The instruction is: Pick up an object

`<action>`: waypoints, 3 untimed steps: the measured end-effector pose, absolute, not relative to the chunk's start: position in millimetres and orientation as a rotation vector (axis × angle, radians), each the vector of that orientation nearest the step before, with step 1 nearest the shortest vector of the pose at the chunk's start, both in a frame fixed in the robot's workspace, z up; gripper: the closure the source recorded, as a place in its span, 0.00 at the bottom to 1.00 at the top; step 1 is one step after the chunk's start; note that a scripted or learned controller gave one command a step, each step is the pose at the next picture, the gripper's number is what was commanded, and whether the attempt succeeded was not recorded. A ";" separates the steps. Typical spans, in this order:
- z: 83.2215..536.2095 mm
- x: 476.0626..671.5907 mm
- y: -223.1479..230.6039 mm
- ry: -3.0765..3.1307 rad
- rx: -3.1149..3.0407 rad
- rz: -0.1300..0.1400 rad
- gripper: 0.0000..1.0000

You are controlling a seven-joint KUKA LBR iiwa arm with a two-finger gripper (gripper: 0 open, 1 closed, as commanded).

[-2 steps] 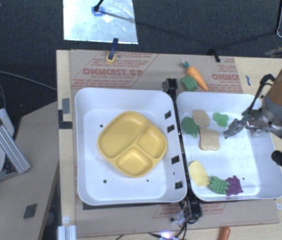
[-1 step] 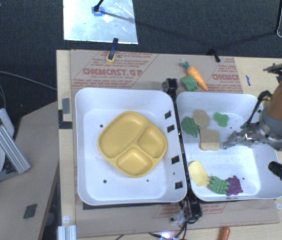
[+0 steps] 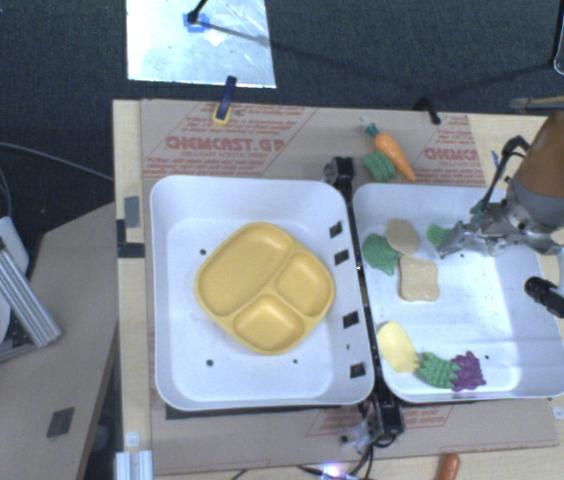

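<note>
1. Camera view: the grey arm with its orange band (image 3: 547, 163) reaches in over the right-hand shallow white bin (image 3: 537, 368), and its claw (image 3: 452, 240) hangs low near that bin's upper part.
2. Whether the claw is released or clenched I cannot tell; the metal parts blur together there, and nothing can be seen caught in it.
3. My judgement is that the pick is not yet done: every toy lies on the bin floor, so the grasp and the lift are both left.
4. A small green leafy toy (image 3: 440, 234) lies right at the claw's tip, perhaps touching it; it looks the likeliest target.
5. A round beige disc (image 3: 402, 235) sits just beside the claw, on the side away from the arm, with a dark green leafy piece (image 3: 380, 254) beyond it.
6. A tan bread-slice toy (image 3: 419, 280) lies near and below the claw.
7. A yellow lemon-like toy (image 3: 397, 346), a green bumpy toy (image 3: 437, 370) and a purple grape bunch (image 3: 469, 370) lie well apart from it, along the bin's near edge.
</note>
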State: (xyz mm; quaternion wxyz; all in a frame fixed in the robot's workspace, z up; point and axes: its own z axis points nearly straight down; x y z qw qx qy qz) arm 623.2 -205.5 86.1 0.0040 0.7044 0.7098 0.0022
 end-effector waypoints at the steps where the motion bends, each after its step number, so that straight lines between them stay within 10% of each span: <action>1: 96.6 621.2 -206.4 2.226 2.206 0.004 1.00; 2: 83.3 578.2 -169.0 2.227 2.222 -0.001 1.00; 3: 84.4 575.6 -146.9 2.227 2.216 0.000 1.00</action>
